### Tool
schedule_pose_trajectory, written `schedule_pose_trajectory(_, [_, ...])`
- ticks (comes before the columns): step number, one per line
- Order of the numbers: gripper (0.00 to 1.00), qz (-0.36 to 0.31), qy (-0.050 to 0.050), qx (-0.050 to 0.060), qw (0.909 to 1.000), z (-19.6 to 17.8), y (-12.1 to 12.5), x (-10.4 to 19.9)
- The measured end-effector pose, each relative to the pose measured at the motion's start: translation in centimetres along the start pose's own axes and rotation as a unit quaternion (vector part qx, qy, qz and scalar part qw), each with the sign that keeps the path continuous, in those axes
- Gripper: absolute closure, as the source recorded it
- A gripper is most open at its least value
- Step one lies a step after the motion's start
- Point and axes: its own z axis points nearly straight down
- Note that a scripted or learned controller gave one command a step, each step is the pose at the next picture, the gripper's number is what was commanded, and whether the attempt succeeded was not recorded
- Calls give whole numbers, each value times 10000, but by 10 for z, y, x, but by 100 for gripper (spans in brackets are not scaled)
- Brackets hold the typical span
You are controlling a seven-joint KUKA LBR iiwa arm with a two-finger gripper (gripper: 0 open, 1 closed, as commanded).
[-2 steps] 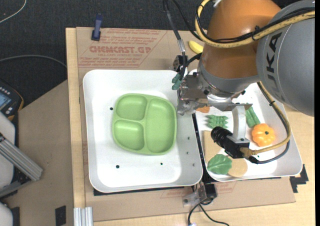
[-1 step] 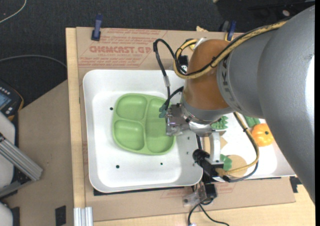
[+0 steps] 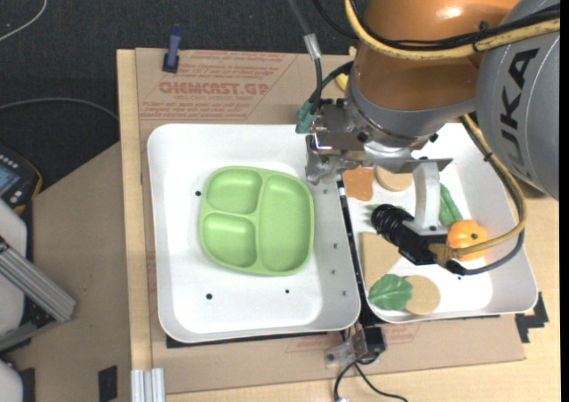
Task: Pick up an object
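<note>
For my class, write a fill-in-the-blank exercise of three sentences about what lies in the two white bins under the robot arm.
1. The light green plastic divided plate lies in the ____ shallow white bin.
2. That plate has ____ compartments.
3. In the right shallow white bin, the dark green leaf-shaped toy touches a tan ____ disc.

Missing words: left; three; round
</note>
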Motion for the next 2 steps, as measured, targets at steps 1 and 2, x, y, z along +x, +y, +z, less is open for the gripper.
schedule_pose_trajectory(1, [100, 43, -57, 179, 9998, 164, -18, -1])
schedule_pose_trajectory(2, [100, 17, -20, 48, 10000, 81, -12, 15])
